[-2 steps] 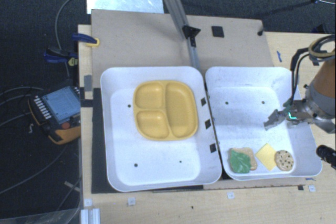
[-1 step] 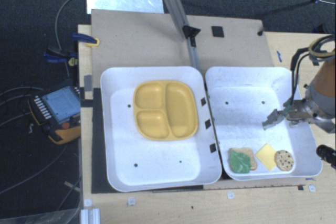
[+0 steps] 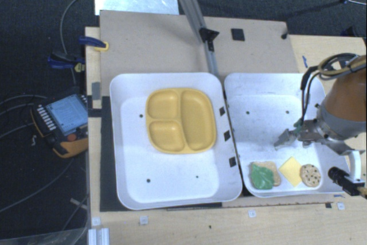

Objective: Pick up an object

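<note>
The arm enters from the right, its orange band above the wrist over the right edge of the right bin. The wrist is angled down and leftward, pointing into that bin's middle. The gripper hangs over bare bin floor, just above the row of items at the near edge. The two grey fingers look slightly spread, tips pointing left and down, with nothing between them.

Pick candidates all sit along the right bin's near wall:
- green item on a tan piece, leftmost
- yellow cheese-like slice, tilted like a diamond, just beside it
- round cookie with dark spots, touching or just beside the slice on its right

The gripper is near the yellow slice but apart from it, offset toward the bin's centre. Cannot tell its height above the floor from this slant.

The left bin holds a yellow divided plate with three compartments, sitting in the far half of that bin. Black clips sit along the seam between the two bins.
</note>
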`<move>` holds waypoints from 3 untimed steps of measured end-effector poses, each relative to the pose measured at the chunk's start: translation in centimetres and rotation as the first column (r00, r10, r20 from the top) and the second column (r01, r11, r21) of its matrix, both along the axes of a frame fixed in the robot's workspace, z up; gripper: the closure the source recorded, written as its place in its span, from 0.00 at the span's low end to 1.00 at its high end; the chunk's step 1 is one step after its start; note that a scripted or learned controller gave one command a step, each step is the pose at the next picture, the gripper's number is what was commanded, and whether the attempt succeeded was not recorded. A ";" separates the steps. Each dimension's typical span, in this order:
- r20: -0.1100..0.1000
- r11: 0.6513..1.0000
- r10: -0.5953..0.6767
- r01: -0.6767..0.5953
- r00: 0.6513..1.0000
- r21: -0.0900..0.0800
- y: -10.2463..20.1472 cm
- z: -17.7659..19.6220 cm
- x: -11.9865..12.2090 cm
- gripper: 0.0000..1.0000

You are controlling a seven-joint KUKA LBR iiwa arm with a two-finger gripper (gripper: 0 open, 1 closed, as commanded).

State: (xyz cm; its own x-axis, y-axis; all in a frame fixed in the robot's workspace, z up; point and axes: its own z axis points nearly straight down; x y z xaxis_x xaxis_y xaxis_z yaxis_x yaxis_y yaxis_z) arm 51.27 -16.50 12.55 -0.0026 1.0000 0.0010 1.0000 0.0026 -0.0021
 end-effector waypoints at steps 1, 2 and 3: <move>0.007 1.000 -0.001 0.001 1.000 -0.002 0.0 -3.9 0.2 0.00; 0.017 1.000 -0.002 0.002 1.000 -0.007 -0.2 -2.5 0.5 1.00; 0.005 1.000 0.002 -0.002 1.000 -0.002 0.1 1.7 0.7 1.00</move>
